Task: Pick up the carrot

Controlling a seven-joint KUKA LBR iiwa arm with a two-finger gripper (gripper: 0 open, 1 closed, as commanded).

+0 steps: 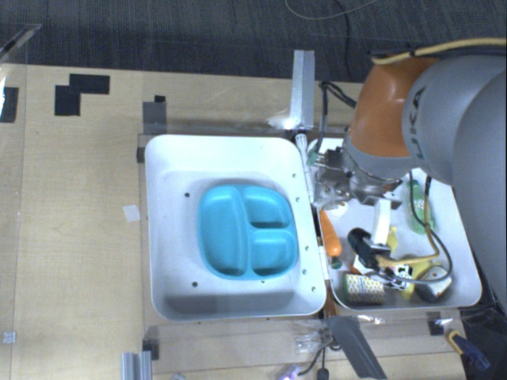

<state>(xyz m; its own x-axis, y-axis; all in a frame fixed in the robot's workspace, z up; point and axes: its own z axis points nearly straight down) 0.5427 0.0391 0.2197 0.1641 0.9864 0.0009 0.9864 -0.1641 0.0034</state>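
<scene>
One blue three-compartment tray (245, 229) lies in the left of two white bins (170, 212), one orange carrot (329, 234) rests against the right bin's (463, 267) left wall among clutter, and above it the end effector (337, 187) hangs, grip state unclear.

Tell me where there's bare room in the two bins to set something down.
Free: the left bin's white floor in a band around the blue tray, widest on its left and front, and the tray's own compartments. Crowded: the right bin, where the carrot lies along its left wall, clutter fills the front, and the arm overhangs the back.
</scene>
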